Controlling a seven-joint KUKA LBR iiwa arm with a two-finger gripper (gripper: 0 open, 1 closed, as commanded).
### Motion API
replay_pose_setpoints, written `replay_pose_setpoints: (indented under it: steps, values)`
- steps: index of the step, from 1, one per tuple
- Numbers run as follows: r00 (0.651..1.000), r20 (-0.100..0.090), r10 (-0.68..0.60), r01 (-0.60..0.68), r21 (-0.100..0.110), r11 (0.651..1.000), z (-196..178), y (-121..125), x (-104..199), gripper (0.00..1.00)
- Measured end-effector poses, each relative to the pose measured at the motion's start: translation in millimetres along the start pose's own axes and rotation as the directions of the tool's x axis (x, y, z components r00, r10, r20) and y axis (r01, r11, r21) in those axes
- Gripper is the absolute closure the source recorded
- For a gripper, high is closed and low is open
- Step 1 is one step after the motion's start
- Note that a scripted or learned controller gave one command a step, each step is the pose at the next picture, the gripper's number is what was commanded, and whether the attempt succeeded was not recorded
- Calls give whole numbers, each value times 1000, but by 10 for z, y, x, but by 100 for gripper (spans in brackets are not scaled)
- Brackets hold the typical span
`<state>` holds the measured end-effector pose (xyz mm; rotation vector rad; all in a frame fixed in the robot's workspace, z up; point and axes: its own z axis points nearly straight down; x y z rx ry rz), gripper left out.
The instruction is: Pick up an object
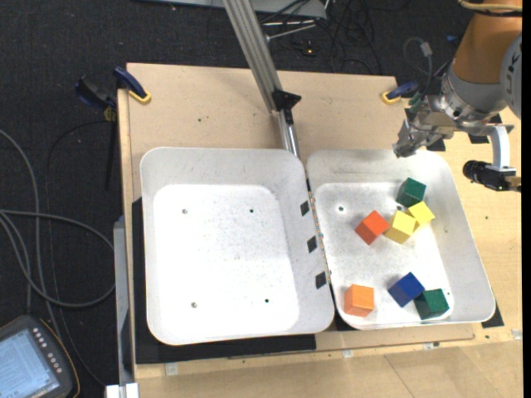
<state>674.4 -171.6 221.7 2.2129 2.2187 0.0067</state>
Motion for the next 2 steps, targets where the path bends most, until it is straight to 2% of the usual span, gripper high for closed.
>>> replay_pose_setpoints:
  steps: [1,2]
  values:
    - [1000,-5,-6,6,7,1000,-89,9,633,100]
    - [1000,-5,-6,6,9,1000,-27,20,1248,100]
